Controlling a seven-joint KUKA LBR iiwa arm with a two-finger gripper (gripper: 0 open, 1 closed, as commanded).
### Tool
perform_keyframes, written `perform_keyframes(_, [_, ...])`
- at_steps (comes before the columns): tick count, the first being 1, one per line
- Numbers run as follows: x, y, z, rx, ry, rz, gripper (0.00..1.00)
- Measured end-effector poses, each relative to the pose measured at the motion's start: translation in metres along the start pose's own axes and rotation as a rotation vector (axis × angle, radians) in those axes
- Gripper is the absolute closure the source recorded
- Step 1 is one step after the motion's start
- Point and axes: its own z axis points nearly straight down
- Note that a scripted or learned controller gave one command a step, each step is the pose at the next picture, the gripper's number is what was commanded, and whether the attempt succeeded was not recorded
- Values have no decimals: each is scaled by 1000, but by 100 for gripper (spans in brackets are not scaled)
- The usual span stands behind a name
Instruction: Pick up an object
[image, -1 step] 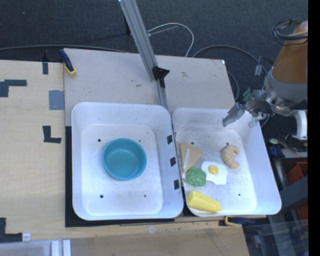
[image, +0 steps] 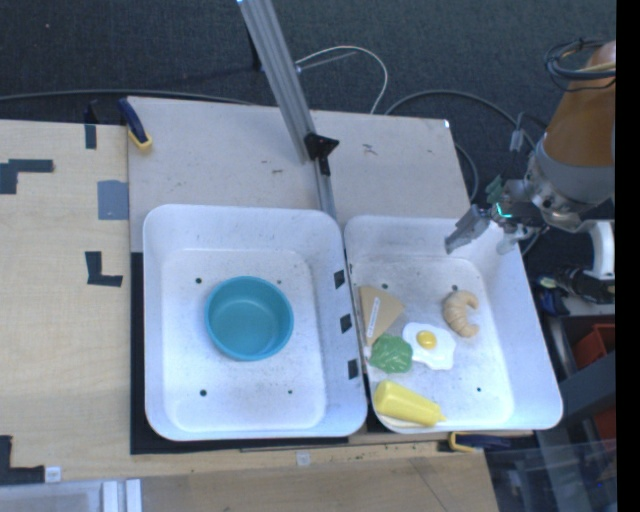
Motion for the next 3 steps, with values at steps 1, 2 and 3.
perform_keyframes(1, [-2,-6,58,1,-1,1,0])
perform_keyframes(2, [0,-4,123,7,0,1,0])
perform_keyframes(3, [1,-3,164,-2,-2,1,0])
